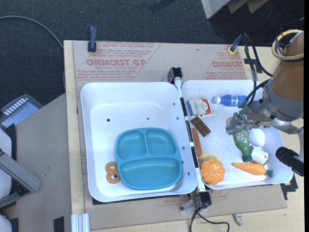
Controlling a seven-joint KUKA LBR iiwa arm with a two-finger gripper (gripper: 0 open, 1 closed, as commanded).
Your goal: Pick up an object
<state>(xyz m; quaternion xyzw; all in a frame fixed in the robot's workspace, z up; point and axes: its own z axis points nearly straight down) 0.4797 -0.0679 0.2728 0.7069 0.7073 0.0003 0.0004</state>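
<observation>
Here the arm (pixel 288 81) enters from the right, its grey and orange bulk covering the far right corner of the right bin (pixel 219 87); the gripper (pixel 240 125) hangs low over that bin, just above a green bottle (pixel 241 141), and its metal parts blur together. The bottle lies tilted with a white egg-like piece (pixel 257 137) touching its right side; whether the gripper touches the bottle is unclear. Below lie a carrot (pixel 249 168) and a small orange pumpkin (pixel 212 171); a blue-capped bottle (pixel 230 100) is partly hidden by cables near the arm; a small packet (pixel 199 107) and a brown bar (pixel 200 126) sit near the bin's left wall. The left bin (pixel 96 105) holds a blue divided plate (pixel 147 157) with a pretzel (pixel 113 172) touching its left edge.
</observation>
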